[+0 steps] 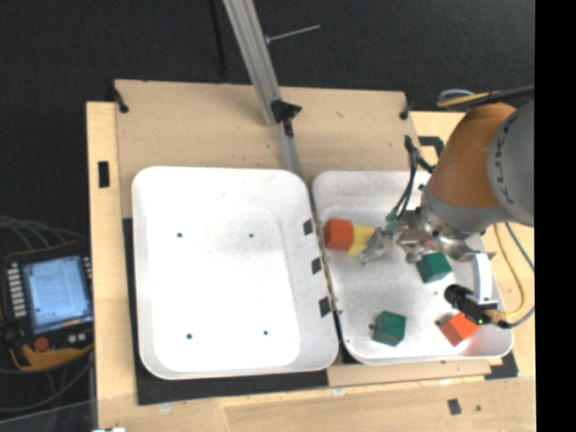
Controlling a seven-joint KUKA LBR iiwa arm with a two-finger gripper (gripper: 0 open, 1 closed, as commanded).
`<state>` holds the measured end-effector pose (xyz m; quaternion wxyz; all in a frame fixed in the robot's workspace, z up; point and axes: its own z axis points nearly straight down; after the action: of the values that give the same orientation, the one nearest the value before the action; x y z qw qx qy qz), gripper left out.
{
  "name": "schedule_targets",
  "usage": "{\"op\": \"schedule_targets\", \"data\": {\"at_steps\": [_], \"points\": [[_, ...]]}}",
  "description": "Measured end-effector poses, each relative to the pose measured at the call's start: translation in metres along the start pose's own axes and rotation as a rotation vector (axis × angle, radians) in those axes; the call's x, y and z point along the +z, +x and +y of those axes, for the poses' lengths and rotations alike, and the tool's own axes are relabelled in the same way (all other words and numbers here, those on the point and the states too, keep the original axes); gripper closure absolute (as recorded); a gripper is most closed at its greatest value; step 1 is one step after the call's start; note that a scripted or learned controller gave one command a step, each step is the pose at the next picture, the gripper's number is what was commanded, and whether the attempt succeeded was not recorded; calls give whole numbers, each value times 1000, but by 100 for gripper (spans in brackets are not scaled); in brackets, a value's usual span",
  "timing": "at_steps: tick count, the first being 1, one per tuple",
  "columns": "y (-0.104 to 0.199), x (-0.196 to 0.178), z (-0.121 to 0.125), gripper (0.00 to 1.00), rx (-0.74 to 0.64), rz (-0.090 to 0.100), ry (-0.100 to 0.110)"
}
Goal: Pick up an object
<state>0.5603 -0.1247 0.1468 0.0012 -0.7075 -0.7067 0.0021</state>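
The right bin (360, 187) holds an orange block (338, 234) with a yellow block (362, 238) touching its right side, near the bin's left wall. A green block (434, 267) lies under the wrist, a darker green block (389, 328) sits near the front, and an orange-red block (457, 328) rests at the front right corner. My gripper (376, 247) reaches down from the arm on the right, its tip just beside the yellow block's lower right edge. Nothing shows between its fingers.
The left bin (220, 268) stands beside the right one, separated by a rim with black clips. A metal pole (256, 57) rises behind the bins. A teach pendant (49, 295) lies off the bench at the left.
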Motion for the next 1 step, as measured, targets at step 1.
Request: {"op": "schedule_targets", "data": {"at_steps": [1], "points": [[-2, 50, 1, 0, 1, -1, -7]]}}
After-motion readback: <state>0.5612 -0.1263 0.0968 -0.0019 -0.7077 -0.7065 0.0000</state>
